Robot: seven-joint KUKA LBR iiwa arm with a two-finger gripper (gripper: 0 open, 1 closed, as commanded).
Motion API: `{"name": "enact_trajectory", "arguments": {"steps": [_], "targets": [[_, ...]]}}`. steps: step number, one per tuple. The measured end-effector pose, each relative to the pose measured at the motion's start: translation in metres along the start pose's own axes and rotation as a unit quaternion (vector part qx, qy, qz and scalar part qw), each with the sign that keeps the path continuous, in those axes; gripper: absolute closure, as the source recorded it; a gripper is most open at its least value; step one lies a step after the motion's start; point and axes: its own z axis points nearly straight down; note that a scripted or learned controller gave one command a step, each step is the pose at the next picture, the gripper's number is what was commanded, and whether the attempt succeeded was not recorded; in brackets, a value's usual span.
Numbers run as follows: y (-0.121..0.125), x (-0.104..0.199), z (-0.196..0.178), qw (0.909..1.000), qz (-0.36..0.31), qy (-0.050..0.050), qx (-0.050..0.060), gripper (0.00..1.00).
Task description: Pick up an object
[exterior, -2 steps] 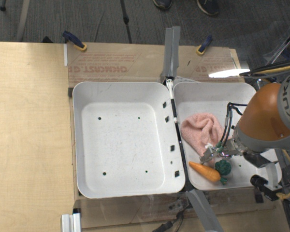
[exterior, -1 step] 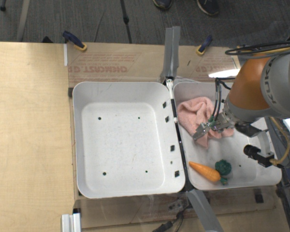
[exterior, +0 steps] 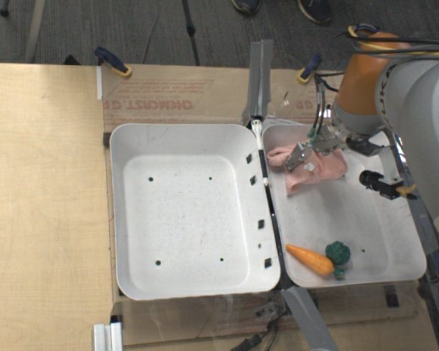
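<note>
We can't tell the gripper [exterior: 304, 156] state over the pink cloth [exterior: 318, 168] — limp fabric may slip, leaving us empty.

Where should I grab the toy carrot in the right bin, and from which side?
Grip the carrot across its orange body, near the thicker end by the green top. Come straight down: it lies flat in the right bin, tip pointing left, open floor on both long sides.
</note>
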Motion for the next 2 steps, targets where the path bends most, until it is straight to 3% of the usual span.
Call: {"name": "enact_trajectory", "arguments": {"steps": [1,2], "targets": [[-0.111,0.039,0.001,0.9985,0.054,0.0,-0.002,0.0],[-0.002,-0.01,-0.001,1.0,0.004,-0.001,-0.002,0.0]]}}
